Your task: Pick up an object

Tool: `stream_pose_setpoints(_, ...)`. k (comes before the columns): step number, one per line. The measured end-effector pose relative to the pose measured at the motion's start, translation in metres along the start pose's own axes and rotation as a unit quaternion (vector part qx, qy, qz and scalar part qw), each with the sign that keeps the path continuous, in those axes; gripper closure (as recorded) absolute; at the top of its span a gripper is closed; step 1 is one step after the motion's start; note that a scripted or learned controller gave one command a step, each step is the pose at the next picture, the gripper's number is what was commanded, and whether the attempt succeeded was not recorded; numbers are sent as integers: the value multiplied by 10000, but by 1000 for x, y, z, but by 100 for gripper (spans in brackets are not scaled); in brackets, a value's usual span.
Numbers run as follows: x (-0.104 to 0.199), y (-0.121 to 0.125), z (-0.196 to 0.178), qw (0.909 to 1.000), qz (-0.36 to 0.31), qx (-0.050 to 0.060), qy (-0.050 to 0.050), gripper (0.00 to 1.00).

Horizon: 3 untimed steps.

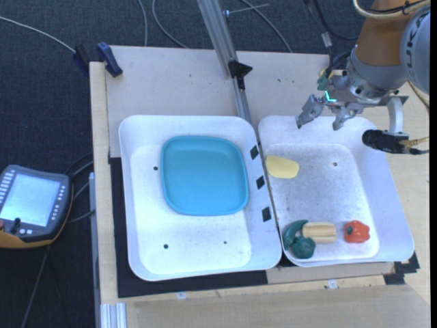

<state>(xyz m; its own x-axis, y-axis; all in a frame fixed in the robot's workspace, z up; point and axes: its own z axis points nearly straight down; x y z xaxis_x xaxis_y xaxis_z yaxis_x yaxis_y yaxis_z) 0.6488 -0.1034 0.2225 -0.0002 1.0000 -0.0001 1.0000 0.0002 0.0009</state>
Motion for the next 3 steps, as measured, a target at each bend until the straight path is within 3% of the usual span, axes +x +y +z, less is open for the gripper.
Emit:
stream_pose_setpoints(1,0,0,0,10000,0,1,0,0)
stream_pose_setpoints(3,-1,-1,86,10000,-3,20,2,0)
